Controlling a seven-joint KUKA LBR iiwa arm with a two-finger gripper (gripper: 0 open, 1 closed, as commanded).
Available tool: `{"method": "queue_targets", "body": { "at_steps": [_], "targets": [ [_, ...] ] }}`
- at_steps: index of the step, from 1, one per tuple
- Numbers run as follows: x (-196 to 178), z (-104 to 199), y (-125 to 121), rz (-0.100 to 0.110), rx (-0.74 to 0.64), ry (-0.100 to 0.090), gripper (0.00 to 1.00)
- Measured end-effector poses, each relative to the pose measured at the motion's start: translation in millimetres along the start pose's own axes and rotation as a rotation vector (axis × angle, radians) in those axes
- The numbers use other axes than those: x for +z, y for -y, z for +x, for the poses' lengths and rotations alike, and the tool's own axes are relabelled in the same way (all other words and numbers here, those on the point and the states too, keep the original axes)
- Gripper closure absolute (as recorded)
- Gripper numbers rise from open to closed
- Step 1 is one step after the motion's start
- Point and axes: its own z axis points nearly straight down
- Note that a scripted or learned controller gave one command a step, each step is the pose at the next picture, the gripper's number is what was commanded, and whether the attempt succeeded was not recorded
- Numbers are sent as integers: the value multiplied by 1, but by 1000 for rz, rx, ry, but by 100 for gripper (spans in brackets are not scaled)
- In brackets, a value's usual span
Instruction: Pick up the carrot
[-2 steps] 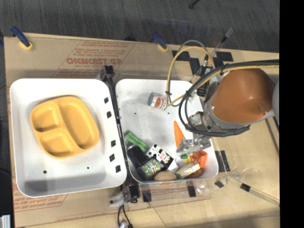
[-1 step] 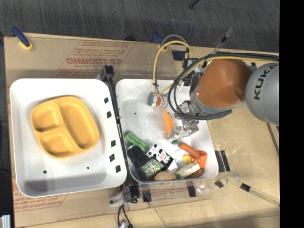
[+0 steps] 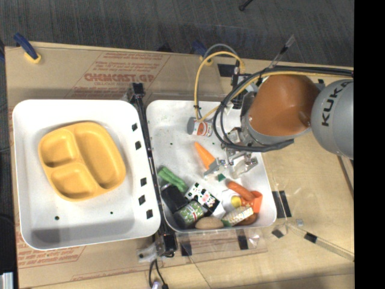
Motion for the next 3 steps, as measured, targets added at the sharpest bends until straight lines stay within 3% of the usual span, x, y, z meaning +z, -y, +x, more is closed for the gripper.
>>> {"method": "queue_targets", "body": {
  "at_steps": [1, 2, 3],
  "targets": [
    [0, -31, -31, 0, 18, 0, 0],
    [-10, -33, -29, 1, 13, 2, 100],
    [0, -26, -60, -2, -542, -1, 100]
  ]
}}
